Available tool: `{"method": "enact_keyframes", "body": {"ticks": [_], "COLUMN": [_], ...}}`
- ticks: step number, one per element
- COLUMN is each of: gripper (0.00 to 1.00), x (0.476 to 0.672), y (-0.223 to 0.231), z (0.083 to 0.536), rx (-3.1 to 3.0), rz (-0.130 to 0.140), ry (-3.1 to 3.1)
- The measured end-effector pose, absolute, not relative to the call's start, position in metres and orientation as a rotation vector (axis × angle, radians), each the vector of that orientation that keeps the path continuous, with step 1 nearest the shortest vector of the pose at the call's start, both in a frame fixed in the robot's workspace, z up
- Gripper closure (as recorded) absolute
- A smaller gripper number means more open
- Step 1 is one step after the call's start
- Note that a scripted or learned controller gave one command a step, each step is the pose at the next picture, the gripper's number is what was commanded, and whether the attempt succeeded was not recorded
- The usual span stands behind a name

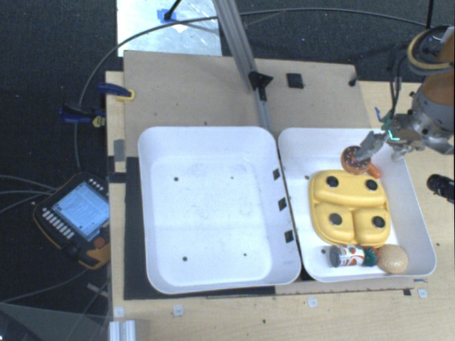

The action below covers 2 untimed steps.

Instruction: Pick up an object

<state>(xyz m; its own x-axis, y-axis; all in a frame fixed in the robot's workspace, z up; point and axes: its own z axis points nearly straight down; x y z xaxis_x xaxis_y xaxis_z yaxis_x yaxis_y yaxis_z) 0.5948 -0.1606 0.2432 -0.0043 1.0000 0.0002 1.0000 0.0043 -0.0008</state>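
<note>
Brown disc [352, 158] sits at back of right bin [419, 212], just beside yellow tray [350, 206]. End effector [370, 148] at it, tip apparently touching; finger spread: cannot tell. Nothing lifted yet; grasp and raise remain. Left bin [206, 204] not involved.

The grey arm [435, 105] is running off the right edge, so most of it is going unseen. Its pincer [368, 150] is covering part of a small brown object [351, 159] in the right bin [426, 240]; whether the fingers are gripping it is staying unclear. The near-left corner is blurring out.
</note>
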Motion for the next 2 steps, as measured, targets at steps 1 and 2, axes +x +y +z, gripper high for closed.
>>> {"method": "enact_keyframes", "body": {"ticks": [1,2], "gripper": [0.00,0.00], "x": [0.596,0.590], "y": [-0.160,-0.160], "z": [0.244,0.202], "rx": [-2.217,-2.219], "rz": [-0.002,0.002], "ry": [-2.228,-2.223]}}
